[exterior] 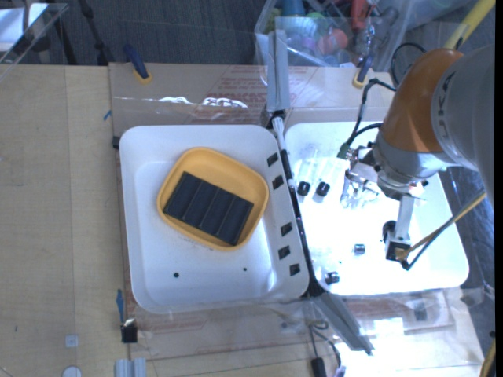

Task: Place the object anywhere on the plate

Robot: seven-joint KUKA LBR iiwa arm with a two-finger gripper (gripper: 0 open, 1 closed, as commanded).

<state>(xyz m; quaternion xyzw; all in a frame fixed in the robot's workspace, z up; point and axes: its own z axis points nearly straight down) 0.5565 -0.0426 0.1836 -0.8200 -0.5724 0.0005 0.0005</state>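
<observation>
A yellow plate (253, 185) lies in the left white bin (141, 234). On it rests a flat black ribbed rectangle (211, 206), lying diagonally and inside the plate's rim. My gripper (360, 193) hangs over the brightly lit right bin (440, 269), well to the right of the plate and apart from the black rectangle. Glare washes out the gripper's tips. I see nothing held in it.
Small dark pieces lie in the right bin (302, 188) (321, 188) (359, 248). A ridge with black clips (284, 228) divides the two bins. A clear box of colourful items (338, 10) stands behind. A cable loops off the wrist (397, 242).
</observation>
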